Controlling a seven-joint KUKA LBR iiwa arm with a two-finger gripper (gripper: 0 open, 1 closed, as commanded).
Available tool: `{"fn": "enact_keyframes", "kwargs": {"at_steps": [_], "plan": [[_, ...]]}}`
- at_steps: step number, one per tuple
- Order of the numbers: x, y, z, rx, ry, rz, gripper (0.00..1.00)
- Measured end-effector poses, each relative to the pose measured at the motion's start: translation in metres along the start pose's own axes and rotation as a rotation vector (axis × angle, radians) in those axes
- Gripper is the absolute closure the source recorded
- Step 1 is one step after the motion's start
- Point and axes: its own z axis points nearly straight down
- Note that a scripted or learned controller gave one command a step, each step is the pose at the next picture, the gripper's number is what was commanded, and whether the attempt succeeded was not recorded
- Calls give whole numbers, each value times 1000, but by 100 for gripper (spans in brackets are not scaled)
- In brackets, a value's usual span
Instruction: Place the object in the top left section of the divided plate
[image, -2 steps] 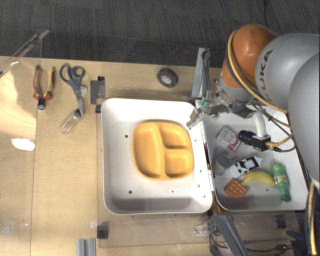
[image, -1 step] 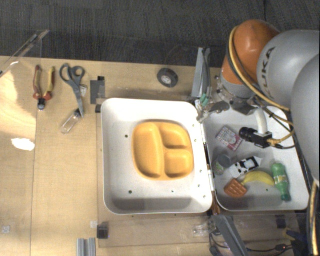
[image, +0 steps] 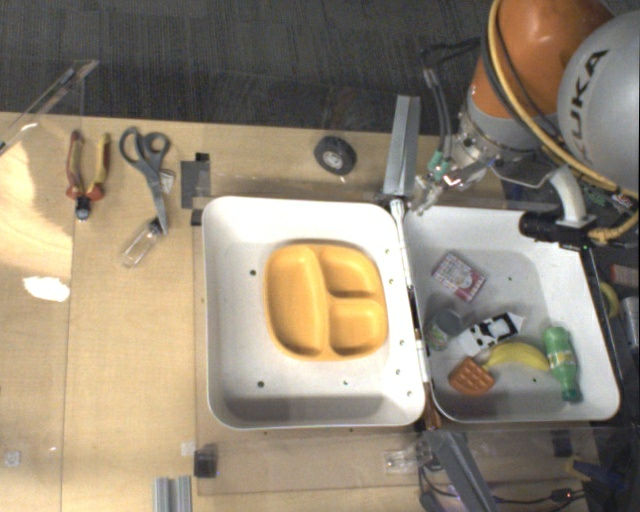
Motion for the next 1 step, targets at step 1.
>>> {"fn": "enact_keyframes", "kwargs": {"at_steps": [1], "plan": [[-78, -10, 105, 5, 3, -117, 100]]}}
